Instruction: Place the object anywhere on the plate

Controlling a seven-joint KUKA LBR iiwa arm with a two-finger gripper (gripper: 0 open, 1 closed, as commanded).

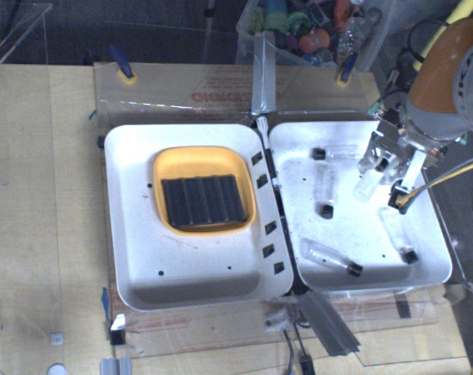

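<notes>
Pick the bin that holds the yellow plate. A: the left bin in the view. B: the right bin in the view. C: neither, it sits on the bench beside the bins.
A: the yellow plate lies inside the left bin, with a dark ribbed insert on it.

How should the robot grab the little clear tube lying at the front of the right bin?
Best guess: grip the clear tube around its middle, coming straight down from above. It lies flat on the bin floor, slanting toward its dark cap, so the jaws should straddle it across its narrow width, not along its length. It is round and may roll, so centre the grip.
</notes>
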